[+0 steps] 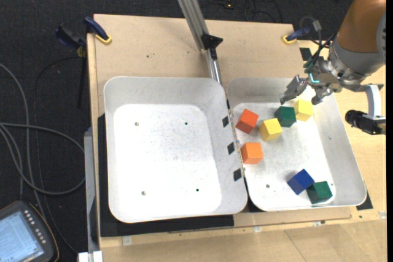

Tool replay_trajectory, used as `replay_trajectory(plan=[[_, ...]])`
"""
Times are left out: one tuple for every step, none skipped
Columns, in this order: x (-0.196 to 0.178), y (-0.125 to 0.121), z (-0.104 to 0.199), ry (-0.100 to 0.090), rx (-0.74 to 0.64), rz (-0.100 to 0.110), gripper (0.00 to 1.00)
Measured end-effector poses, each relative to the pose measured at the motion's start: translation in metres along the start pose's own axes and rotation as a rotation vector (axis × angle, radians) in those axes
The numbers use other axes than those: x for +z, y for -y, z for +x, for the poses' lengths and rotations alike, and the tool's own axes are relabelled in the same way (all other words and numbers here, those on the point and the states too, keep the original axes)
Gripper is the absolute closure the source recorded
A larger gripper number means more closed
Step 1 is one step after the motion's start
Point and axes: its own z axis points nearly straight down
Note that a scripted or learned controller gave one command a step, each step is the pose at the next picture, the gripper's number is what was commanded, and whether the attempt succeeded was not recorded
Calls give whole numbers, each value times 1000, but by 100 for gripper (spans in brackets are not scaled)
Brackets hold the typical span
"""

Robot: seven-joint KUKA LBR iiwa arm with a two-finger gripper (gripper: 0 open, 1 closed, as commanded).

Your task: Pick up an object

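Several coloured cubes lie in the right bin [334, 150]. At its far side a green cube [285, 115] touches a yellow cube [303, 109]. Another yellow cube [271, 129] and an orange cube [247, 120] lie to their left. A second orange cube [252, 152] rests near the bin's left wall. A blue cube [301, 181] and a green cube [320, 192] sit together at the front right. My gripper [306, 94] hangs open just above and behind the far yellow cube, with nothing between its fingers.
The left bin [159, 150] adjoins the right one along a shared wall with black clips [232, 147]. A slanted metal pole [190, 3] crosses the bench's far side. Clamps [98, 30] hold the bench's back corners.
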Motion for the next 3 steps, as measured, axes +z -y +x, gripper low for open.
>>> replay_trajectory(plan=[[-3, -1, 0, 1, -1, -4, 0], [62, -3, 0, 1, 2, 1, 0], [125, -3, 0, 2, 2, -3, 0]])
